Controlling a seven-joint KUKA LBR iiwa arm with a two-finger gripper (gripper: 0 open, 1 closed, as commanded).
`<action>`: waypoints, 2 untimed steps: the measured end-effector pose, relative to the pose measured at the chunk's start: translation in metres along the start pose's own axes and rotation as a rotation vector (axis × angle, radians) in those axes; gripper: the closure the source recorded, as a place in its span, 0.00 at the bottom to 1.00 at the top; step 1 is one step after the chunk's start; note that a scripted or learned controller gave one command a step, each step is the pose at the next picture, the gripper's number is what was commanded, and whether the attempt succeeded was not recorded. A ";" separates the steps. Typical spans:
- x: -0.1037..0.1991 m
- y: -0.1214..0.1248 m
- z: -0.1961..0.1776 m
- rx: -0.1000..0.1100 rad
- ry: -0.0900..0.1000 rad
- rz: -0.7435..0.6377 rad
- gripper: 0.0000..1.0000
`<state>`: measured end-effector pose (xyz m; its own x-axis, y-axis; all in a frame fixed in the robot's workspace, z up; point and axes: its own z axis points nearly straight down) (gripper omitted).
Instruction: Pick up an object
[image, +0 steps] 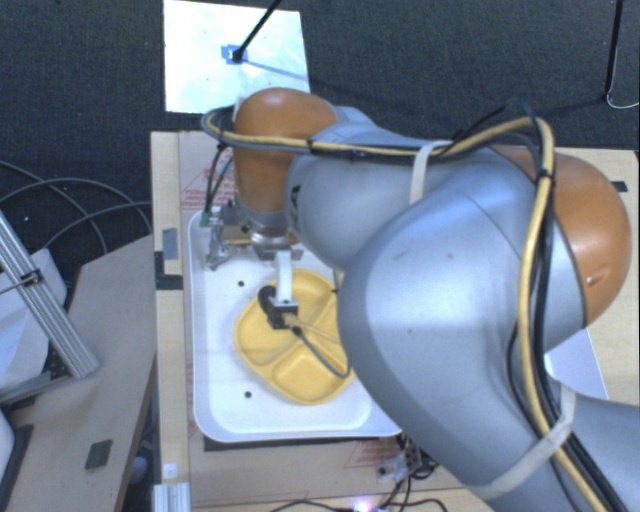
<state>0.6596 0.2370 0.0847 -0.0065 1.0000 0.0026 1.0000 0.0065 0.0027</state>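
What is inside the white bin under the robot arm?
A yellow divided tray lies in the white bin. The gripper hangs over the bin's far end. The grey arm covers the bin's right side, so anything there is hidden.

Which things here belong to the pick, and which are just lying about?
Job:
- yellow divided plastic tray
- shallow white bin holding it
- gripper above it

Lying about:
- white paper sheet
- silver metal rail
- black cables left of the bench

white bin (215, 400) on bench (170, 350) | white sheet (200, 70) behind (far edge) | metal rail (45, 300) left
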 end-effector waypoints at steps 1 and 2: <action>-0.002 0.010 -0.001 -0.001 -0.001 0.001 0.00; -0.002 0.010 -0.012 -0.003 -0.001 -0.001 1.00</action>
<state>0.6699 0.2349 0.0969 -0.0071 1.0000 0.0014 1.0000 0.0071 0.0053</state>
